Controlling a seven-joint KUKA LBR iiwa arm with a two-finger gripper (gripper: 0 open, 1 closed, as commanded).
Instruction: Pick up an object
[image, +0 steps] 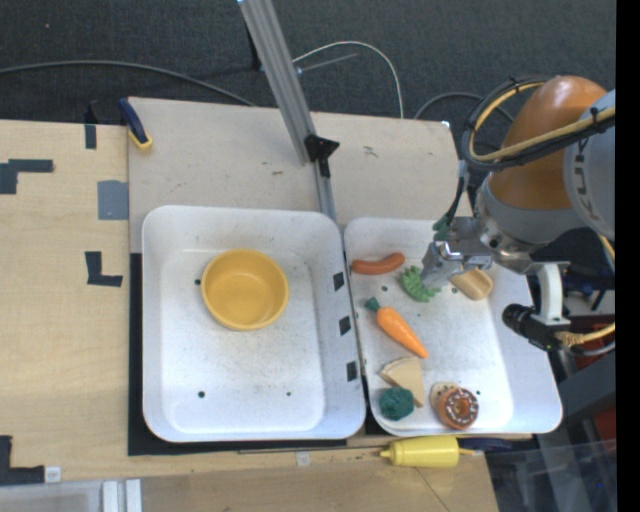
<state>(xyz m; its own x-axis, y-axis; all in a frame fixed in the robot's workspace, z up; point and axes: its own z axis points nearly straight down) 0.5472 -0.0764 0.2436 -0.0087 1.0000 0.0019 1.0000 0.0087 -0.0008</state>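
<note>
A mustard bottle lies nearest, then a donut, cheese and carrot in the right bin, and farthest the gripper, grip state unclear, above the lettuce beside a sausage.

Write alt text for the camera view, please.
The gripper hangs low over the right bin, above a green toy vegetable among a sausage, carrot and doughnut. The left bin holds a yellow bowl.

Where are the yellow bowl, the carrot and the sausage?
yellow bowl (244, 290), camera view, inside bottom of the bowl.
carrot (402, 331), camera view, middle of its orange body.
sausage (377, 264), camera view, middle of its length.
</note>
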